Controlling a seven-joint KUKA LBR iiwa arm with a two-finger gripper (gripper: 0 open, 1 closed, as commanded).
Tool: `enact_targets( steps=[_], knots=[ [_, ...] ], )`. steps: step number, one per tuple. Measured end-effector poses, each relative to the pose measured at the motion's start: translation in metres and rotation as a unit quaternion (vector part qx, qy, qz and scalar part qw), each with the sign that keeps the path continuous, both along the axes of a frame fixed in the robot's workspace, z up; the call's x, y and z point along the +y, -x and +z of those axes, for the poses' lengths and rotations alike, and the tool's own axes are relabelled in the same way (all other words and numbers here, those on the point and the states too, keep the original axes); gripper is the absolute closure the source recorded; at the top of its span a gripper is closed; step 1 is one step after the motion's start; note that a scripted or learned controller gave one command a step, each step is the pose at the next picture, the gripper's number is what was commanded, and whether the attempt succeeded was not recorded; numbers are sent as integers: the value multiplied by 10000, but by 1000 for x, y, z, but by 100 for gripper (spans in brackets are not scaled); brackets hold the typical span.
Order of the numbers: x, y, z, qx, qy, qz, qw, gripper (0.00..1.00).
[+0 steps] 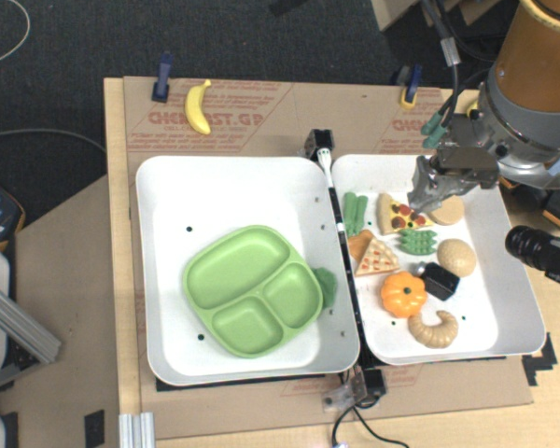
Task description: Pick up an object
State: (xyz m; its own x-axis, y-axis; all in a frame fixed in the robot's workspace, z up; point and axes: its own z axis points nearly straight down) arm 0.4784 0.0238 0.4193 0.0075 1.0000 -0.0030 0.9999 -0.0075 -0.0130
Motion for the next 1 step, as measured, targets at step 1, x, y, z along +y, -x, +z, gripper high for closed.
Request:
enact_targets(
  steps=[1],
  knots=[
    [10,-1,-23,-48,-14,37,10000,100]
  ],
)
